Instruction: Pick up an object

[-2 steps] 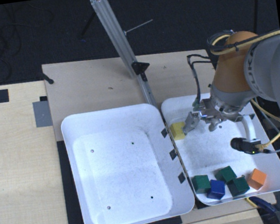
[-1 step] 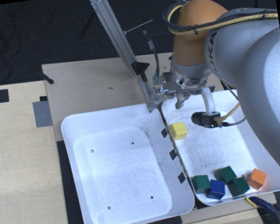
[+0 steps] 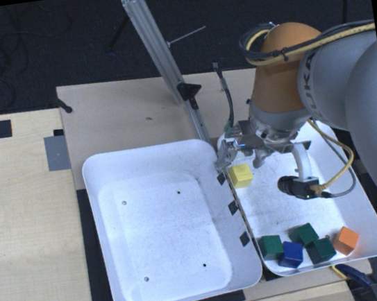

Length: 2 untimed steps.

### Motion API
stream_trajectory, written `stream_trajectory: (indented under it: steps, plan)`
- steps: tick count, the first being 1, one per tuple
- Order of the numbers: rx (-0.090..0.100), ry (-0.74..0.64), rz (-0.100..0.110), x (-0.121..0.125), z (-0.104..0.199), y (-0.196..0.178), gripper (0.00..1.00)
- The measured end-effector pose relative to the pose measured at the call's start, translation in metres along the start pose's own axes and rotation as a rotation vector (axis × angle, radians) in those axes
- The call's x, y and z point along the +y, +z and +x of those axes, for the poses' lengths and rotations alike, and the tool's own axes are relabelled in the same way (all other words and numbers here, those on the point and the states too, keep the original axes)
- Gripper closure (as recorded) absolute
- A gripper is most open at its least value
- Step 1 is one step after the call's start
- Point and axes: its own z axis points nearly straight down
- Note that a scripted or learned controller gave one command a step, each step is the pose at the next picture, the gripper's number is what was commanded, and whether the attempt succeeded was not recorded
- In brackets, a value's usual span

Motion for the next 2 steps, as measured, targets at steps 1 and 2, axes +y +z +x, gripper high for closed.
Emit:
stream_trajectory:
  steps: [1, 2]
  plan:
    - [0.001, 0.0, -0.003, -0.0131, -0.0699, 0.0, 0.0]
    - [0.0, -0.001, -0.005, -0.0037, -0.0733, -0.0001, 0.0]
